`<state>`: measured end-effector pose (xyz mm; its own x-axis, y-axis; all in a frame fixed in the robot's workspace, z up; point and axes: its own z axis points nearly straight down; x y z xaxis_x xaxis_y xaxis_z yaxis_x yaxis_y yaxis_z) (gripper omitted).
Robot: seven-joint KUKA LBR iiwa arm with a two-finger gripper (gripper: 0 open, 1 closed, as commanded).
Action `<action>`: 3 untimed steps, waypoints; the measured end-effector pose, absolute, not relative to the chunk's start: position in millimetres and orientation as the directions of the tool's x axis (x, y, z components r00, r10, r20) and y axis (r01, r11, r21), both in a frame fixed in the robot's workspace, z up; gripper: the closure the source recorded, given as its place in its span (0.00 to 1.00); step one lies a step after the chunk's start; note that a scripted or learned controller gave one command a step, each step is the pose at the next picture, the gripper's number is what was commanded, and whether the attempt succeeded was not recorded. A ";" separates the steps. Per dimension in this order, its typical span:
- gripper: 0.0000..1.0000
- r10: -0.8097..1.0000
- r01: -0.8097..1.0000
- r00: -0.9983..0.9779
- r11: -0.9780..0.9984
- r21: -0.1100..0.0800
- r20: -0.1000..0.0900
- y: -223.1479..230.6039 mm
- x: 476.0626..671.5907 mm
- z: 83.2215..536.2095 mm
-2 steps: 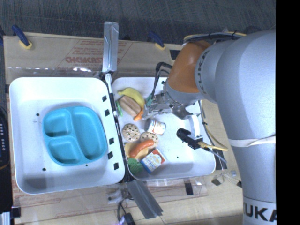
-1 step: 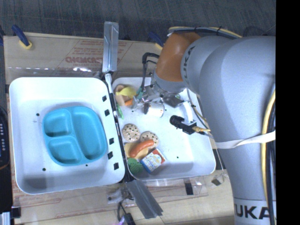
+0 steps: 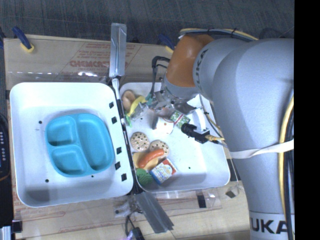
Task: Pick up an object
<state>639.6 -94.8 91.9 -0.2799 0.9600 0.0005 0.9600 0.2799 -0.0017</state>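
Over the right bin [image 3: 212, 171] the grey arm [image 3: 240, 79] bends down from the right, its hand [image 3: 161, 100] low at the far end among toy foods [image 3: 150, 156]; whether it grips anything I cannot tell; the left bin [image 3: 25, 134] holds 1 blue tray [image 3: 80, 144].

A robotics laboratory test cell is indicated rather than any domestic or retail setting. An industrial arm [image 3: 250, 109] marked KUKA is mounted beside a plywood bench [image 3: 75, 219], on which two shallow white bins [image 3: 20, 134] are fixed side by side with metal brackets [image 3: 118, 49] and blue clamps [image 3: 22, 38]. Toy food items [image 3: 150, 156] and a blue divided tray [image 3: 79, 144] are laid out in the bins as test objects, and dark carpet [image 3: 60, 4] is seen beyond the bench.
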 end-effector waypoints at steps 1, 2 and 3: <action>1.00 0.959 0.959 -0.283 0.283 -0.002 0.000 -94.5 640.1 102.4; 0.00 0.959 0.959 -0.283 0.283 -0.002 0.000 -94.4 640.0 102.0; 0.00 0.968 0.968 -0.251 0.251 -0.009 0.006 -143.5 655.5 91.3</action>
